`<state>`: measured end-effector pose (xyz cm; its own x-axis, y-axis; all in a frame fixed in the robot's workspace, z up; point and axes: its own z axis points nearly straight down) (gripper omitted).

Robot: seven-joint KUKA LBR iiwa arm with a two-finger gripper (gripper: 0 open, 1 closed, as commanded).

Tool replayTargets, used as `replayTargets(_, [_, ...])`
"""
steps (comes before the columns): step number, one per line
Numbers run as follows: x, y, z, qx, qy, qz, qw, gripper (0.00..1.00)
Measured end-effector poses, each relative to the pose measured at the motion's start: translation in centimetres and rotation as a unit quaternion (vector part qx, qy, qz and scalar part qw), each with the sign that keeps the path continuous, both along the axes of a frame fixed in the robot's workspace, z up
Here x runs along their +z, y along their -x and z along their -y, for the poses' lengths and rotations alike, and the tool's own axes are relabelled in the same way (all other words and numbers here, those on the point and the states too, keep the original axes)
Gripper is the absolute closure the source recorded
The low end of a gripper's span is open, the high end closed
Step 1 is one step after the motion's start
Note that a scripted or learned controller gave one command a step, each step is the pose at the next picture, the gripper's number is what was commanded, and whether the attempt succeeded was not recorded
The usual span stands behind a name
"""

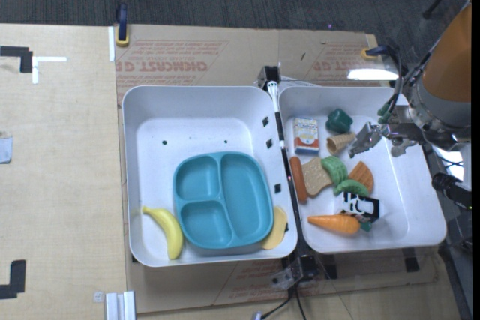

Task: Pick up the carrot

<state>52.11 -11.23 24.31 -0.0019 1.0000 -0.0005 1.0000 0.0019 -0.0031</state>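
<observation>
Two bins, carrot lying low in the right one

You see the two-finger gripper (367, 137) hovering over the upper part of the right white bin (420, 225), its fingers a little apart with nothing between them. The orange toy carrot with a green top (335, 223) lies flat below the gripper, well apart from it, near the bin's lower wall. Between gripper and carrot you find a black-and-white block (361, 205) touching the carrot's leafy end, a slice of brown toy bread (316, 177) and a green leafy piece (335, 169). Left of the gripper stands a small blue-and-orange carton (305, 135). Far to its left, the other bin (142, 161) holds a teal divided plate (222, 199) and a yellow banana (168, 228).
</observation>
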Motion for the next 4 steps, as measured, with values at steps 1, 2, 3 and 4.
replayTargets(1, [-15.2, 4.2, -0.1, -0.011, -0.0006, 0.002, 0.9999, 0.0])
replayTargets(2, [-5.2, 4.1, -6.7, 0.182, 0.0001, 0.003, 0.9832, 0.0])
replayTargets(3, [-4.4, 1.9, -2.6, 0.229, 0.0009, 0.003, 0.9734, 0.0])
replayTargets(4, [-15.2, 1.3, -0.5, 0.173, -0.0002, 0.002, 0.985, 0.0])
